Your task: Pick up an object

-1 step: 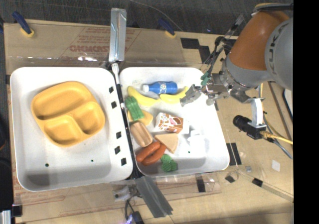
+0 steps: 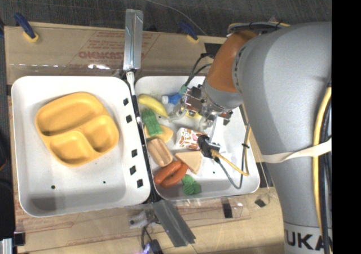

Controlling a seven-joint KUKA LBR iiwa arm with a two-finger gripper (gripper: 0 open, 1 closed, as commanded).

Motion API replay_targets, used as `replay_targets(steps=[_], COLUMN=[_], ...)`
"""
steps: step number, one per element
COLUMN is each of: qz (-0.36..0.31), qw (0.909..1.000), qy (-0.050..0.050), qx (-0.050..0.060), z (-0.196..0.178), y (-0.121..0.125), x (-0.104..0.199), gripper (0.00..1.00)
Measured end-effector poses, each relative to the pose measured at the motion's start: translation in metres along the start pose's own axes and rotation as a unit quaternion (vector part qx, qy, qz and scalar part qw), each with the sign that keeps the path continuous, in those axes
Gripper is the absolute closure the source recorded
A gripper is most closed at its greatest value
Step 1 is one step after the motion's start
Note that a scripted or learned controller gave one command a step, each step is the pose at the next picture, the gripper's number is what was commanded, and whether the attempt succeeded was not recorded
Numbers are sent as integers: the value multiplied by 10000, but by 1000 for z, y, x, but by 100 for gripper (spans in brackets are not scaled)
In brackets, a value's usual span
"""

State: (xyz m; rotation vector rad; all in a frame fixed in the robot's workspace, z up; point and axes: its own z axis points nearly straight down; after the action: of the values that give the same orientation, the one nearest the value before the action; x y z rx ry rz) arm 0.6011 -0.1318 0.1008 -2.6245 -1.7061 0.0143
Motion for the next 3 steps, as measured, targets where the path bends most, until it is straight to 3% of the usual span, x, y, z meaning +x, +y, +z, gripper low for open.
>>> replay_targets(steps=[1, 2, 3], qz=[-205, 80, 1506], qw=[9998, 9999, 9886], qy=[14, 18, 11], qx=[-58, -73, -47], z=[-9, -73, 10], y=[14, -15, 38], x=[51, 33, 47], gripper=[0, 0, 0])
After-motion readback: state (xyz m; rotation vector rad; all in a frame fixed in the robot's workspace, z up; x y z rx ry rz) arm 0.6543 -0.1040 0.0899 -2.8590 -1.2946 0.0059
